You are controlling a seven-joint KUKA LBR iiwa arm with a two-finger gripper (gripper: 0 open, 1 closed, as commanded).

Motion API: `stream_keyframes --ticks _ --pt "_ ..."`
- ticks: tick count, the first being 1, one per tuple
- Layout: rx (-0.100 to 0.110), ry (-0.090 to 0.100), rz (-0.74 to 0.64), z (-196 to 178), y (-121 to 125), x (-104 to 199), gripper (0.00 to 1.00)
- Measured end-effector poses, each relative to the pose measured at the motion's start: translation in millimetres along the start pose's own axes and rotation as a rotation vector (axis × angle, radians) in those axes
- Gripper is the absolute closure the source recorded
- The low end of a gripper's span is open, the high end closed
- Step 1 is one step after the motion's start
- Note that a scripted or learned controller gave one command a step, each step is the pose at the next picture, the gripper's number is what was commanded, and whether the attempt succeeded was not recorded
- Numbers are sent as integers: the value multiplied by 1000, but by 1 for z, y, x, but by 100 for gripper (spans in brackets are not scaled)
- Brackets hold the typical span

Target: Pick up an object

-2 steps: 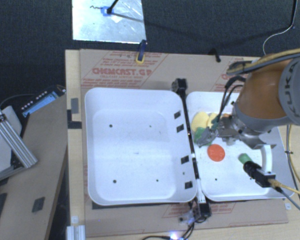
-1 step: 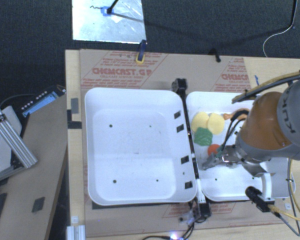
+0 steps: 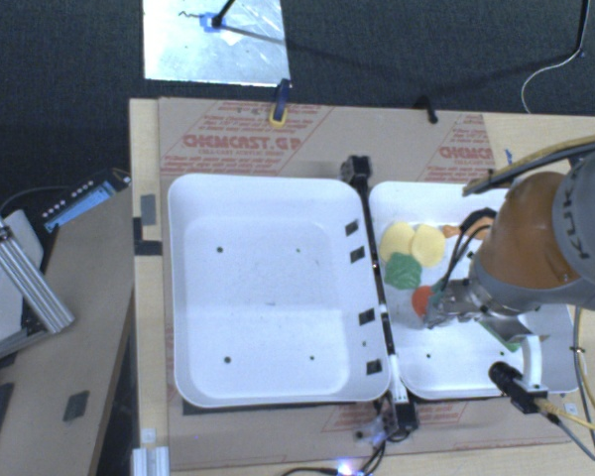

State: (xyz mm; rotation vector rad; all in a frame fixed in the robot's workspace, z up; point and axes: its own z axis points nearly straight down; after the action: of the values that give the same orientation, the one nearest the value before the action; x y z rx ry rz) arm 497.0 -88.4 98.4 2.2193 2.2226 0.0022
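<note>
We see the gripper point(image 3: 438, 310) down inside the right bin point(image 3: 446, 375), close to that bin's left wall, with the arm point(image 3: 535, 241) stretched over the bin's right half. It sits there, we judge, because the small pile of objects lies in the bin's upper-left corner, and the claw is reaching for the nearest piece.

A red object point(image 3: 421, 300) lies right at the gripper's tip, touching it or just beside it; we cannot tell whether the claw is open or closed, nor whether anything is between it. Just above the red piece lies a green object point(image 3: 403, 270), and above that two yellow objects point(image 3: 414, 240), all pressed together. A bit of orange object point(image 3: 473, 232) peeks out beside the arm.

The crowding is the obstacle, in our view: the green piece abuts the red one, and the bin's wall leaves little room on the left. The left bin point(image 3: 268, 286) lies alongside, across the divider point(image 3: 374, 266).
</note>
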Motion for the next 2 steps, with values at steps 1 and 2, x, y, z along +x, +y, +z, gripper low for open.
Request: stream_keyframes --ticks 1,2 --pt "-15 1 -11 -92 75 55 100" --pt "-16 -4 -3 -204 123 24 100"
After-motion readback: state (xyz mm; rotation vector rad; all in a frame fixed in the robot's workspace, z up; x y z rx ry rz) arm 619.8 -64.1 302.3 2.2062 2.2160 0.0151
